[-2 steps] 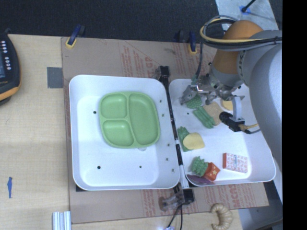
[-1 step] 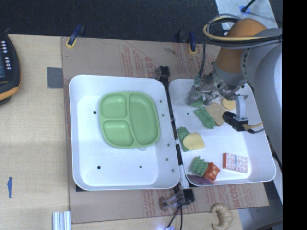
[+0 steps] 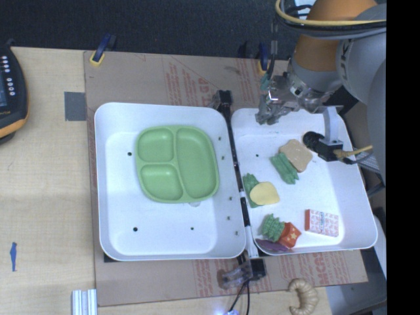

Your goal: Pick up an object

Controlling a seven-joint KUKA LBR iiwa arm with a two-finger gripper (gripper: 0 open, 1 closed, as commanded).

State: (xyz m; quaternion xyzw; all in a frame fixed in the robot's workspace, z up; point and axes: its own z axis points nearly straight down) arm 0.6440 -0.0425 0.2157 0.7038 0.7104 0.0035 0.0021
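Observation:
My gripper (image 3: pixel 269 113) hangs over the far left corner of the right bin (image 3: pixel 348 189), with nothing seen in it. The nearest objects lie in front of it and to its right: a tan bread slice (image 3: pixel 296 155) with a dark green ridged piece (image 3: pixel 285 168) against it. Further forward are a yellow piece (image 3: pixel 264 193) touching a small green piece (image 3: pixel 250 182). At the front edge sit a green leafy piece (image 3: pixel 270 226), a red piece (image 3: pixel 289 235) and a purple piece (image 3: pixel 272 246). A red and white packet (image 3: pixel 321 222) lies at the front right.
The left bin (image 3: pixel 118 209) holds a green divided plate (image 3: pixel 177 163). A beige curled object (image 3: pixel 303 296) lies on the bench in front of the right bin. A control pendant (image 3: pixel 10 90) rests at the far left of the bench.

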